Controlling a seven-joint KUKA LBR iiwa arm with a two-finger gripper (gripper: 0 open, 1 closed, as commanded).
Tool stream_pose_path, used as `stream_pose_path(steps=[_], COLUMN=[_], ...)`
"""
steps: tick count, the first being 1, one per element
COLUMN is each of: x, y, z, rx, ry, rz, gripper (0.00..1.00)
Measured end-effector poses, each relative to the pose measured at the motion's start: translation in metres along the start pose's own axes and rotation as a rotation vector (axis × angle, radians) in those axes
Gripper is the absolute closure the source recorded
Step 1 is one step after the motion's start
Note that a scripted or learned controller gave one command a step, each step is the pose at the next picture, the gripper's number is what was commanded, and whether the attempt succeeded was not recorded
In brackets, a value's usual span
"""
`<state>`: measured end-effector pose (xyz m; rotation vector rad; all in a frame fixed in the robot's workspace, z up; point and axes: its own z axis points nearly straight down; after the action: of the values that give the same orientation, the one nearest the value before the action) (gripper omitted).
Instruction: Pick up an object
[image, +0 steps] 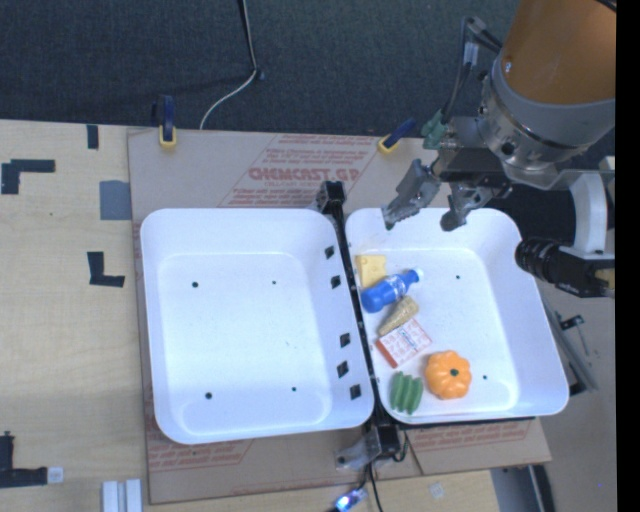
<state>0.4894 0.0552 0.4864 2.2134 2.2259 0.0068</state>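
Arm wrist (545, 90): grey with orange band, big in view at top right, above right bin's far edge.
Gripper (428, 212): fingers spread wide, nothing between them, over right bin's (520, 330) far rim.
Objects: clustered by divider — yellow wedge (371, 268), blue bottle (388, 290), corn-like piece (399, 315), flat red-white packet (404, 344), green pepper (405, 392), round ribbed orange pumpkin (448, 374).
Open room: right half of right bin bare.
Left bin (240, 330): smooth white plastic, rounded corners.

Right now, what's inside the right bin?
In the right bin: a yellow wedge, blue bottle, corn piece, red-and-white packet, green pepper, orange pumpkin. The open hand covers none.
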Motion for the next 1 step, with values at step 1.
stream_pose_path(steps=[1], x=[0.0425], y=[-0.0053], z=[-0.0514], rx=[0.000], ry=[0.000], rz=[-0.001], gripper=[1.00])
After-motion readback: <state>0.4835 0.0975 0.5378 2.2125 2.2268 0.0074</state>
